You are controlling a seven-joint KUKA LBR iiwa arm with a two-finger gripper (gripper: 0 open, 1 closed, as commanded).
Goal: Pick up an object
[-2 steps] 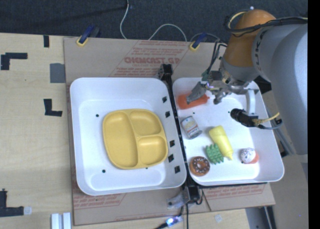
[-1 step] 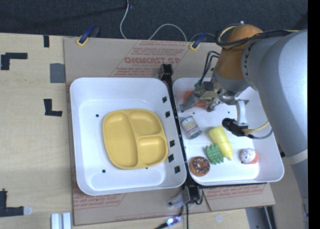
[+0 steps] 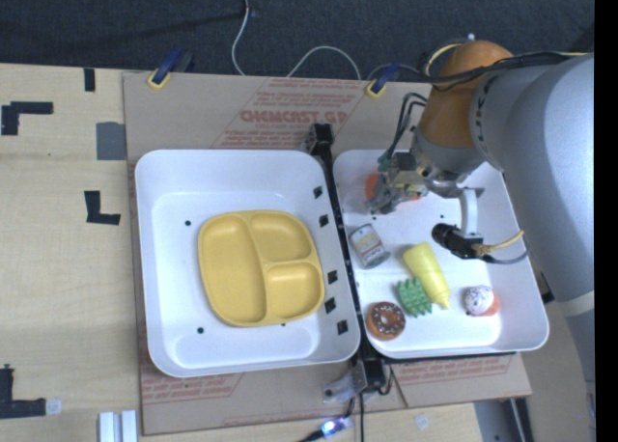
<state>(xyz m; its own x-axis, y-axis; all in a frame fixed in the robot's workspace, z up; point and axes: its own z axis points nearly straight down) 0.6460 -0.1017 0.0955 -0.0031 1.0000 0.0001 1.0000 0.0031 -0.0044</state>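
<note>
The right bin holds a small grey can, a yellow banana-like piece, a green spiky toy, a brown donut and a white-and-red ball. An orange-red object lies near the bin's far left corner, partly hidden by the gripper. My gripper is low over that corner, right at the orange-red object. The grey arm with its orange band reaches in from the right.
The left bin holds a yellow divided plate. A black clamp strip runs between the two bins. A black cable connector hangs from the arm over the right bin. Cardboard lies beneath both bins.
</note>
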